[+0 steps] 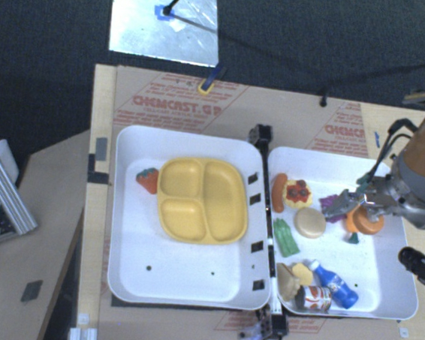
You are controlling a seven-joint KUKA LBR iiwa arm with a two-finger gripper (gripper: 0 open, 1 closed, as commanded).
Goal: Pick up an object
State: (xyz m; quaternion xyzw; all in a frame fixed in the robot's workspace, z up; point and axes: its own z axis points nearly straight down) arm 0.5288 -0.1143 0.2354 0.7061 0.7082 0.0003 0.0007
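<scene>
- Over the right bin (403, 295), my gripper (359, 207) sits low among an orange toy (365, 221) and purple piece (336, 205); its state I cannot tell.
- Step, I judge: closing in; next needs a lift check.

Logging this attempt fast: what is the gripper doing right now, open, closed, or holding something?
Gripper: cannot be told; it sits low in the right bin at the purple toy and orange toy, grip not visible.

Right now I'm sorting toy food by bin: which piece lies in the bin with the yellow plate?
The strawberry, red with a green top, left of the yellow plate; all other food lies in the right bin.
</scene>
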